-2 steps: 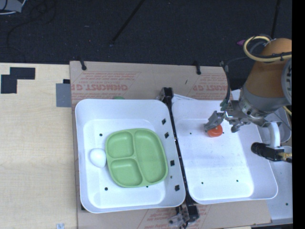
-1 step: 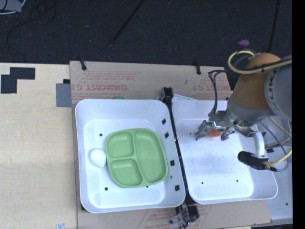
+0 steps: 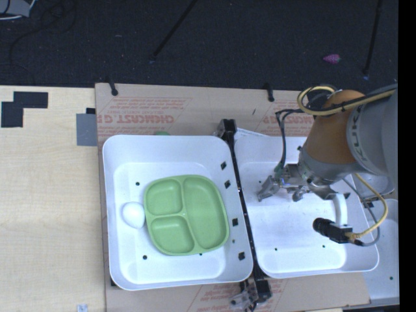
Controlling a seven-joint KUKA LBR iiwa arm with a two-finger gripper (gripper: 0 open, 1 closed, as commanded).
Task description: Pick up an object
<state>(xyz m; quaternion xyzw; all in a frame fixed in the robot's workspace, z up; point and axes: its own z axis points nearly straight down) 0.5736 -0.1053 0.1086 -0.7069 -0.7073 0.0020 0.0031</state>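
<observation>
Green plate [image 3: 186, 214] beside white egg [image 3: 133, 214]

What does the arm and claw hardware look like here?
Grey arm with a broad orange band above the wrist. Yellow and black cables loop over the band; another yellow cable hangs lower right. The claw is small, grey metal.

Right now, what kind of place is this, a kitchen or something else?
Probably a robot lab or test bench, not a kitchen. A grey and orange robot arm hangs over two white bins on cardboard, loose cables trail across the dark floor, and a green divided plate sits in one bin.
</observation>
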